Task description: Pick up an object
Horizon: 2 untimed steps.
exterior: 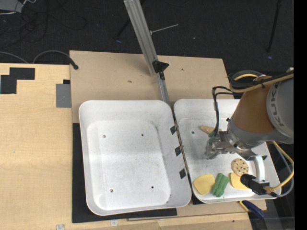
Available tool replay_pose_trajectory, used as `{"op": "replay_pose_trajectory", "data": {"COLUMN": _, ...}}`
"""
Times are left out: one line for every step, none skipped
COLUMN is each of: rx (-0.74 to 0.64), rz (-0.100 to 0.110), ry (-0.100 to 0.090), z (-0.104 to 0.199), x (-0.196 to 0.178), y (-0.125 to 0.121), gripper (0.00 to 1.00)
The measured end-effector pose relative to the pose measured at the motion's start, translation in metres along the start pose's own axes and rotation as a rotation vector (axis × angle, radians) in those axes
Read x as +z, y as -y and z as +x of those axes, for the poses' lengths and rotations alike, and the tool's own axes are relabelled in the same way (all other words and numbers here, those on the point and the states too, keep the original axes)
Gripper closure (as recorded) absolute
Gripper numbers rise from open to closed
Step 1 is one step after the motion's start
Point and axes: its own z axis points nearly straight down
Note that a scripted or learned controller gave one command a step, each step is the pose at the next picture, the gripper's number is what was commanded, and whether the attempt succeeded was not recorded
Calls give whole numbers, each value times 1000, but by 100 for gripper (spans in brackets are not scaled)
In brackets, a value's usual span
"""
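My gripper (211, 151) hangs low over the middle of the right bin (192, 114), just above its floor. A small tan piece (206, 129) lies right behind it. Along the bin's front edge a yellow lump (204, 184), a green oblong thing (220, 184) and another yellow piece (237, 181) lie in a row. A round brown speckled disc (239, 166) sits behind them, to the right of the gripper. I see nothing between the gripper's tips.
The left bin (96, 114) stands beside the right one, joined by black clips (177, 150) on the shared wall. A slanted metal rail (144, 37) rises behind the bins. The grey arm (261, 114) covers the right bin's right side.
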Motion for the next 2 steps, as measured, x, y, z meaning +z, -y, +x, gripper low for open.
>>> {"op": "replay_pose_trajectory", "data": {"rx": -3, "rz": -7, "ry": 1, "z": -1, "x": -43, "y": 4, "gripper": 100}}
{"op": "replay_pose_trajectory", "data": {"rx": -8, "rz": -8, "ry": 2, "z": -2, "x": -95, "y": 3, "gripper": 100}}
